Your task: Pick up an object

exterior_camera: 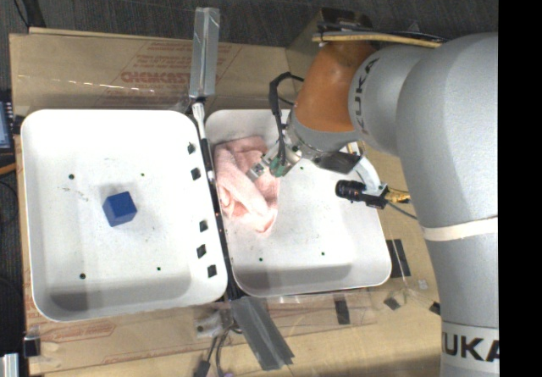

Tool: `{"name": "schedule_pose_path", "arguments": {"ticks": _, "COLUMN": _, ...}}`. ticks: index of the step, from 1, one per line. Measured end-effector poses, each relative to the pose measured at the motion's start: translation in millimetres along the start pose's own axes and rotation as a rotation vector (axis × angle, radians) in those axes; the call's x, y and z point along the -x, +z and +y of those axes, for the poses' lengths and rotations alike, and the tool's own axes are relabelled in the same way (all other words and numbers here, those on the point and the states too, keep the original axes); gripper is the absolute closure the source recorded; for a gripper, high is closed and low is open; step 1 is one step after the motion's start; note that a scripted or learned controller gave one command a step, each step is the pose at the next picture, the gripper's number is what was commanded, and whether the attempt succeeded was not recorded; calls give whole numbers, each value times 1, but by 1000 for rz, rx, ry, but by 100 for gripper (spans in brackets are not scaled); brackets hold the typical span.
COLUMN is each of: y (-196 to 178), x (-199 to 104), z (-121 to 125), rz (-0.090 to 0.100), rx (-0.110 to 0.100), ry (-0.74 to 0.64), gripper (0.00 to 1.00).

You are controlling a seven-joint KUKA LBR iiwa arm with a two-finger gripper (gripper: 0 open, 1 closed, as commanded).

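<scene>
A crumpled pink cloth [241, 185] lies against the left wall of the right bin [339, 240]. My gripper [269, 168] hangs low over the cloth's right upper edge, its tip at or touching the fabric. A small blue cube [119, 207] rests in the left bin [51, 146], far from the gripper. The grey arm with its orange band [326, 96] reaches in from the right and covers the right bin's back corner.
A divider with black clips [206, 197] runs between the two bins. A black connector with a yellow cable [360, 191] sticks out from the wrist over the right bin. Cardboard [102, 62] lies behind the bins.
</scene>
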State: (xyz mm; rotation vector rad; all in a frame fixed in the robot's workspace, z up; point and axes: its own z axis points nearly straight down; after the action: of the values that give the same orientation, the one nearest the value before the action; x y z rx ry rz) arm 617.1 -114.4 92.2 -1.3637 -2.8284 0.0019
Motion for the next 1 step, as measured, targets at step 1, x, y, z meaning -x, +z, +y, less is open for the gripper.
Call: {"name": "schedule_pose_path", "arguments": {"ticks": 1, "y": -2, "x": 51, "z": -3, "rz": -3, "rx": 3, "ry": -120, "gripper": 0}}
